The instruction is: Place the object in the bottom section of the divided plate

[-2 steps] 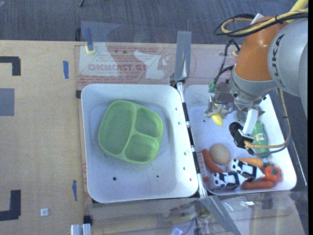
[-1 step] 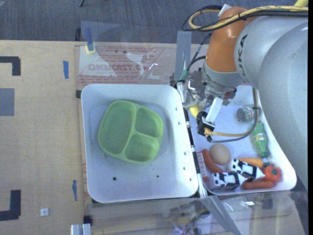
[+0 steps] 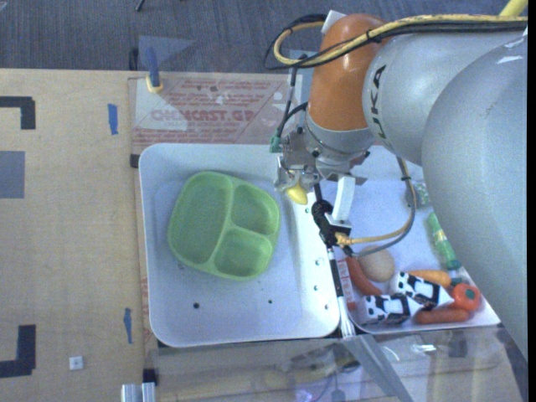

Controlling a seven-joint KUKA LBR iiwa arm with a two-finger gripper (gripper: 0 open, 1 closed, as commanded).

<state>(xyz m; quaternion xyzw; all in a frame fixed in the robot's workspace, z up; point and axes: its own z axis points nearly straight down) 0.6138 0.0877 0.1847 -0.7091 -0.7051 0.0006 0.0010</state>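
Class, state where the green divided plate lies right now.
The green divided plate lies in the left white bin, toward its upper middle, left of the gripper.

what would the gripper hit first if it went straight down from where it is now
Probably the right edge of the left bin, right of the green divided plate; depth is unclear. A small yellow object sits at the gripper.

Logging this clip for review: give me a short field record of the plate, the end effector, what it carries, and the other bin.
plate: green divided plate, three sections, in the left bin
end effector: above the left bin's right edge, beside the plate
carried item: small yellow object at the end effector's tip; grip unclear
right bin: toy carrot, beige egg, black-and-white toy
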